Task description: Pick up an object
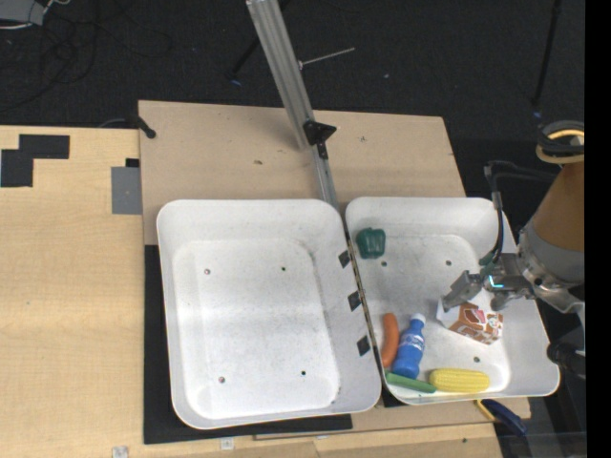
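Poised with tool (468,292) spread open just above the carton (477,323) (right bin (449,213)), presumably to straddle and grip it.

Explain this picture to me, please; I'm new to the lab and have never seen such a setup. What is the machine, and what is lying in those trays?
One camera, fixed above a bench, looks down at a slant. Two shallow white bins sit side by side: the left bin and the right bin. The robot arm reaches in from the right. Its two-finger gripper sits low over a brown-and-white packet; whether it grips anything cannot be told. The right bin also holds a green cup-like object, an orange carrot-like piece, a blue bottle, a yellow corn cob and a green stick.
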Tool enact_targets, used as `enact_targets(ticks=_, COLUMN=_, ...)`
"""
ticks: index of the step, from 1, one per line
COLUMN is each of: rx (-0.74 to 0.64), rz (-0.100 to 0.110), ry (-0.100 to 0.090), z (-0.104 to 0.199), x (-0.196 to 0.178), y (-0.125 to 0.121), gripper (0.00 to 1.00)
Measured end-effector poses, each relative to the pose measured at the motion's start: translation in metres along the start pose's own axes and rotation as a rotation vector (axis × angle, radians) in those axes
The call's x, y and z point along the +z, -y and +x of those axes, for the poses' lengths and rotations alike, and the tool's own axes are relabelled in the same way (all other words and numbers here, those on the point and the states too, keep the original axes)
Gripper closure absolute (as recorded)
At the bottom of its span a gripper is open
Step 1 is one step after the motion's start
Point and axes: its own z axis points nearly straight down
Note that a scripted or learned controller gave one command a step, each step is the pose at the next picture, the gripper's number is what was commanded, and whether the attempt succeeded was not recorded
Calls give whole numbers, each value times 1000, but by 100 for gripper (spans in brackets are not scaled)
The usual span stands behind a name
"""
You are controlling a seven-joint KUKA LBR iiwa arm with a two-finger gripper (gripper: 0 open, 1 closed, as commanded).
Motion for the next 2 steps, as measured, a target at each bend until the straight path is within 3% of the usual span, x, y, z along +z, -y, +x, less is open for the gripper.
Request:
enact_targets(ticks=1, rx=4, rz=-5, ry=1, z=-1, x=-2, y=-1, gripper=0)
enact_targets(ticks=2, rx=1, rz=1, ry=-1, z=3, x=50, y=10, gripper=0)
